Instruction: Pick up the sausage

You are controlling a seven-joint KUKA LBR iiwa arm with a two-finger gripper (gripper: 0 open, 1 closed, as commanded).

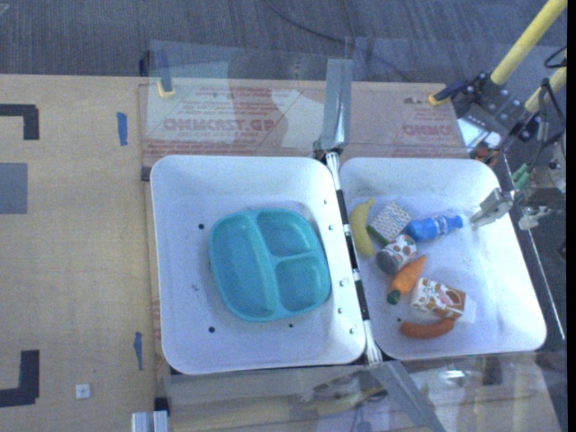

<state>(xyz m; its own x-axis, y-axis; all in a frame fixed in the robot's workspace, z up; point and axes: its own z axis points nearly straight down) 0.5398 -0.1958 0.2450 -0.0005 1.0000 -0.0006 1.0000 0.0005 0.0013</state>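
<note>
The gripper [495, 207] hangs at the right bin's [504, 336] far right edge, small and pale against the white — whether its fingers are open or shut I cannot tell, and nothing shows between them. Just to its left lies a blue bottle [435, 227]. Further left are a small patterned box [390, 220], a banana [362, 227] and a tin can [396, 253]; below them a carrot [408, 277] and a carton [438, 300]. The sausage [427, 329] lies near the bin's front edge, just beside the carton. The left bin [180, 331] holds a teal divided tray [269, 264].
</note>
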